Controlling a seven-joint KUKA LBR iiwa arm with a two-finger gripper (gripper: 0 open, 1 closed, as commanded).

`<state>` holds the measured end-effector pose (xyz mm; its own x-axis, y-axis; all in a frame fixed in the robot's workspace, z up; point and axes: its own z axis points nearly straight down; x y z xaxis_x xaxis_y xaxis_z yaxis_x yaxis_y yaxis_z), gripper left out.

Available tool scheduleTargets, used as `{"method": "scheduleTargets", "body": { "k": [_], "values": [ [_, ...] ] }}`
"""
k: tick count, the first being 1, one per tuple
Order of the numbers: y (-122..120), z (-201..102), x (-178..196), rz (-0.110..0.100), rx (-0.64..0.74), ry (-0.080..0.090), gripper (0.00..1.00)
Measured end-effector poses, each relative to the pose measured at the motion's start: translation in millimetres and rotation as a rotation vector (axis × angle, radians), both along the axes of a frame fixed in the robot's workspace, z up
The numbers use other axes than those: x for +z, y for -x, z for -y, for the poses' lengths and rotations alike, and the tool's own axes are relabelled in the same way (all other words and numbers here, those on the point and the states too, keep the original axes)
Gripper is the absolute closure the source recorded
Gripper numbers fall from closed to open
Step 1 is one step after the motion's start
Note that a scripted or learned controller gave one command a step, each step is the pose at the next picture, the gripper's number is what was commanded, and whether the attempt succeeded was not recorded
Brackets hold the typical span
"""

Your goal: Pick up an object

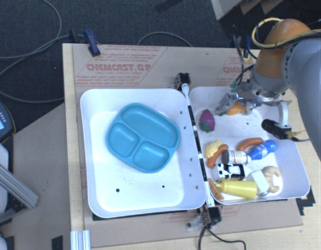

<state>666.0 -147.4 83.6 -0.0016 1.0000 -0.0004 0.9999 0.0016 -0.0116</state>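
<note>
Gripper (236,106): upper right of frame, low in the right bin (301,165), fingers clamped on an orange toy (235,108).
Left bin (93,139): holds a blue plate (143,137).
Grape (207,120): just lower-left of gripper.

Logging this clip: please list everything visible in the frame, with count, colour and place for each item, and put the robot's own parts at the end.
shallow white bins: 2, white, side by side on the bench
blue divided plastic plate: 1, light blue, in the left-hand bin
purple toy fruit: 1, purple, upper left of the right-hand bin
orange toy piece: 1, orange, at the gripper, upper part of the right-hand bin
yellow bottle: 1, yellow, lying at the near edge of the right-hand bin
blue toy bottle: 1, blue and white, middle of the right-hand bin
black-and-white toy: 1, in the cluster above the yellow bottle
blue clamp: 1, blue, far left bench corner
arm: 1, grey with orange band, reaching in from the right
gripper: 1, metal, above the orange piece
</note>
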Motion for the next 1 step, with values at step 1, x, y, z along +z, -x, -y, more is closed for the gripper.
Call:
{"method": "scheduleTargets", "body": {
  "k": [1],
  "values": [
    [2.4, 1.5, 8.7, -0.002, -0.003, -0.002, 1.00]
  ]
}}
